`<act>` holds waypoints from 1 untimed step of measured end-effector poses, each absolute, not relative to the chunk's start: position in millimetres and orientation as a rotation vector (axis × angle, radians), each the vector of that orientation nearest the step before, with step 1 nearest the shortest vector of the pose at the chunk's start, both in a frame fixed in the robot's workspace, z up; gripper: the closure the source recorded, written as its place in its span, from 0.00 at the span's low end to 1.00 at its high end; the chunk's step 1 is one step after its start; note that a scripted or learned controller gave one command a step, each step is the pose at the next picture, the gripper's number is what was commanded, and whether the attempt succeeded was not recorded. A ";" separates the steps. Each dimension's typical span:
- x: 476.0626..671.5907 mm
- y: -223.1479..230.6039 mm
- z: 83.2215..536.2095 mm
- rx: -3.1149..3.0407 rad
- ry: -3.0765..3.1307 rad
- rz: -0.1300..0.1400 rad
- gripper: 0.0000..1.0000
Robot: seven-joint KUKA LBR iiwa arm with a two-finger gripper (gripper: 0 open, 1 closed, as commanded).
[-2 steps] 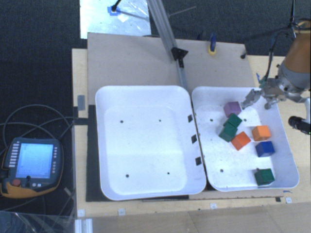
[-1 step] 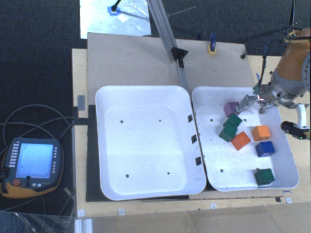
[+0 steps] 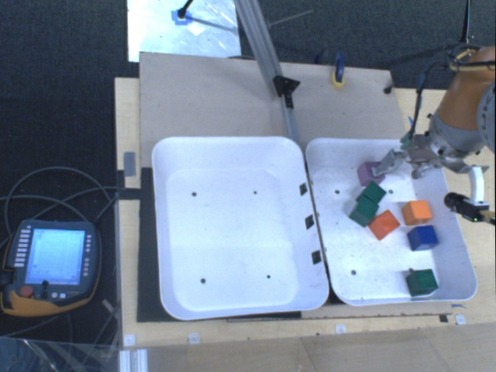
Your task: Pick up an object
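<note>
Where the gripper (image 3: 387,163) reaches into the right bin (image 3: 465,285), finger state: cannot tell. Its tip sits just beside a purple block (image 3: 366,173), far side. Near: two green blocks (image 3: 367,202), two orange blocks (image 3: 399,218), blue block (image 3: 422,237), another green block (image 3: 421,282).

This is a robotics lab, shown by the grey-and-orange industrial arm (image 3: 465,107) over a plywood bench (image 3: 232,99) with two shallow white plastic bins (image 3: 232,223), a handheld teach pendant with a lit screen (image 3: 50,266) and trailing black cables (image 3: 46,188).
</note>
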State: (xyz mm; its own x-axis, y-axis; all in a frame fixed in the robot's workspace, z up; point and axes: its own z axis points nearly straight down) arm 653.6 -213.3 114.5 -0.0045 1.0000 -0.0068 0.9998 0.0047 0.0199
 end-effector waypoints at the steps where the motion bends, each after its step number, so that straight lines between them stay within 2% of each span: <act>1: 654.9 -213.0 125.0 2.198 2.214 0.019 1.00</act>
State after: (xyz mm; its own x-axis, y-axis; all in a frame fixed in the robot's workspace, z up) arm 654.9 -213.0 125.0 -0.0070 1.0000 -0.0070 0.9997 0.0072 0.0245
